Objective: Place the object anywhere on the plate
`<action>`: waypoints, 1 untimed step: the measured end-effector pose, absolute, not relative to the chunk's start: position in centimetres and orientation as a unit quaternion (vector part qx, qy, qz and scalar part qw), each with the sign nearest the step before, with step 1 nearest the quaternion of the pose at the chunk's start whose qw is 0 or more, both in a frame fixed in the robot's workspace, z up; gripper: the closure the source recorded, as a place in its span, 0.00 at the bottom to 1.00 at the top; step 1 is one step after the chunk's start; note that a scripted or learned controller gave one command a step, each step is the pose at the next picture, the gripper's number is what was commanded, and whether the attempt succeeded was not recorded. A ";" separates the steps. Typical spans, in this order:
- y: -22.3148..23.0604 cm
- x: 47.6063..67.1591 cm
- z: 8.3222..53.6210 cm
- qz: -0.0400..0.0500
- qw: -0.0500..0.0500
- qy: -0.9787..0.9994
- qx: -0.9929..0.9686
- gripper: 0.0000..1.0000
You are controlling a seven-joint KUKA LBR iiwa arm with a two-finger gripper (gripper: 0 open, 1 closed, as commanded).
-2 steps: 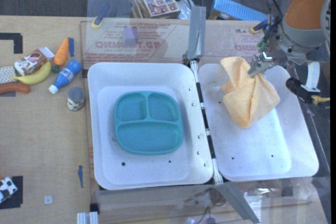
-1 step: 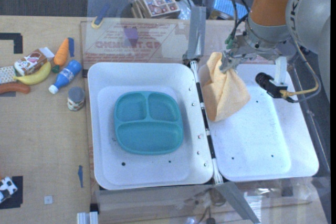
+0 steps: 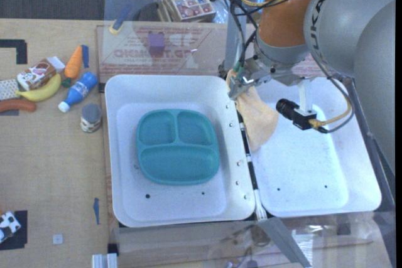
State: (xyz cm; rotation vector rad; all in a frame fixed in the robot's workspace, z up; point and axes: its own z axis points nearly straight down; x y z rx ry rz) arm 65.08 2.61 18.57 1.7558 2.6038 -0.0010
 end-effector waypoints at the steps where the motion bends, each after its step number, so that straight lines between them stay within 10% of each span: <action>1: 9.0 58.6 18.5 0.000 0.000 0.831 0.557 1.00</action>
